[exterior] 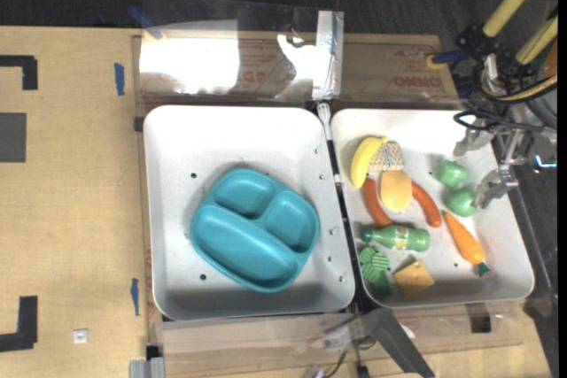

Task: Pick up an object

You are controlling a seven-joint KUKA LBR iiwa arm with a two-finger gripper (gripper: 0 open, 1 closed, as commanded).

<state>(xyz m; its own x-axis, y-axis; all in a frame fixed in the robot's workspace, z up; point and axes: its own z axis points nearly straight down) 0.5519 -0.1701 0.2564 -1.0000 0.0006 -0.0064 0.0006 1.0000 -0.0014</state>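
the left bin [168,137] holds one thing, a teal divided plate [255,227] lying flat with three hollows, its long axis slanting from upper left to lower right; a seam [335,190] parts this bin from the right bin [518,274], and every other place here is told from that seam; just right of the seam a yellow banana [364,158] curves downward, its tip toward the bin's far wall; touching it on the right is a mesh-patterned piece [386,157], hard to name; below that a pale orange rounded piece [395,189] lies over a red sausage-like thing [376,204], hiding its middle; a second red strip [426,204] slants out from under it toward lower right; lower, a green bottle [396,237] lies on its side, long axis roughly level, cap toward the right; near the seam's lower end sit a dark green leafy toy [375,268] and a tan wedge [413,276]; farther right, two green rounded pieces [453,173] stand one above the other; an orange carrot [465,243] points lower right, its green end at the bottom; farthest from the seam, the gripper [494,181] hangs at the bin's right rim beside the lower green piece, its arm cut off by the frame; whether its fingers are spread or pressed together cannot be told; nothing shows between them.
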